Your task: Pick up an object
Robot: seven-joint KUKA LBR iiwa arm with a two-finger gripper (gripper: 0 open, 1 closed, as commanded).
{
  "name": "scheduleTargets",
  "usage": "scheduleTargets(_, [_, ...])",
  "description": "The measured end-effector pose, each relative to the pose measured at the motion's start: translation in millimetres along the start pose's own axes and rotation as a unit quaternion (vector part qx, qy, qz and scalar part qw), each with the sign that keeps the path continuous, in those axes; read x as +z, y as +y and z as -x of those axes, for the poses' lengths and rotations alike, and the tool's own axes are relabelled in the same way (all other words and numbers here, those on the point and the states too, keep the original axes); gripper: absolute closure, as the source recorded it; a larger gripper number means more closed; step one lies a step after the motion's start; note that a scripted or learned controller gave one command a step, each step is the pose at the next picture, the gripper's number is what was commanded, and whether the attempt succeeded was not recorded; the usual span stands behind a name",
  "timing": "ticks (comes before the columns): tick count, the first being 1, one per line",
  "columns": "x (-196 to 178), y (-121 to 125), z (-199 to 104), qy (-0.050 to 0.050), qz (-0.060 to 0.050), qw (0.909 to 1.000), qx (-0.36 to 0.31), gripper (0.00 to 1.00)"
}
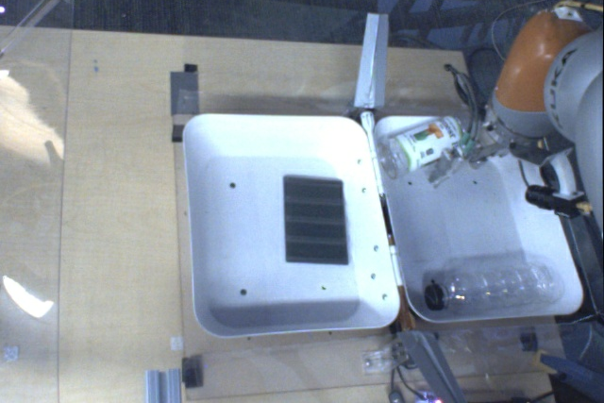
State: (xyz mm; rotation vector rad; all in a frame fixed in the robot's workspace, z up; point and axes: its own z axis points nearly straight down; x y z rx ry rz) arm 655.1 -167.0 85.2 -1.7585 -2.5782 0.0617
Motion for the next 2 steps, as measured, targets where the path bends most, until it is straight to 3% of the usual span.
scheduleTargets(2, [-0.1, 0.0, -0.1, 0.0, 0.0, 1.0, -0.001, 0.0])
